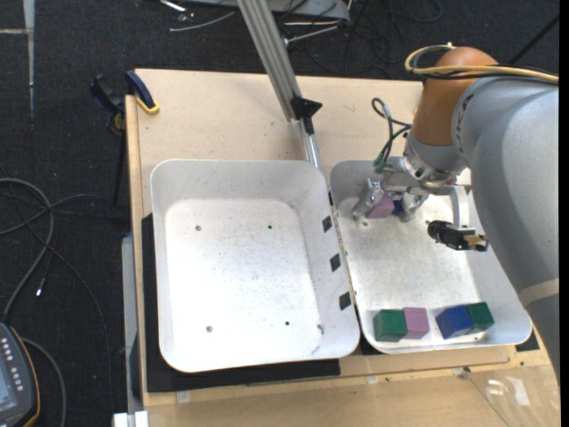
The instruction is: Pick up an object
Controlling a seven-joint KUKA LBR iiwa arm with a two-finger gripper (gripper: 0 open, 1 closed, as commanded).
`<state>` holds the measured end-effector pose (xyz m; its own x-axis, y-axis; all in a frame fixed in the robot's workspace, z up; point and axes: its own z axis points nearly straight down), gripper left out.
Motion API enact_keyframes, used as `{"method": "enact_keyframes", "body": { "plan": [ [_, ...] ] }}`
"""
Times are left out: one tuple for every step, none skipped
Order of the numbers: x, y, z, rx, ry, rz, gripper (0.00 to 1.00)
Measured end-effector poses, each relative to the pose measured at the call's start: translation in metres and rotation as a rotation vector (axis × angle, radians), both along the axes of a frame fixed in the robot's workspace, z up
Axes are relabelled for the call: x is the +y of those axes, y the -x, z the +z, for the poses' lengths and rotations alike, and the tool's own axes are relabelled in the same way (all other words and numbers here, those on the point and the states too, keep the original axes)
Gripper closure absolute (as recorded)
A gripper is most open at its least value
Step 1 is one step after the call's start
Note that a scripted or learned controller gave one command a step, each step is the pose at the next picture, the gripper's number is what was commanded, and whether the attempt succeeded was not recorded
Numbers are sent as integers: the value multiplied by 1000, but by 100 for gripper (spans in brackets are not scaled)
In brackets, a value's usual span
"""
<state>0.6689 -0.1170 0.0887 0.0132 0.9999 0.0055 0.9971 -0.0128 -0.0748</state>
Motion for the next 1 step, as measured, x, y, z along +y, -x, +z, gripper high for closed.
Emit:
{"method": "enact_keyframes", "body": {
  "plan": [
    [-1,2,9,2,1,1,100]
  ]
}}
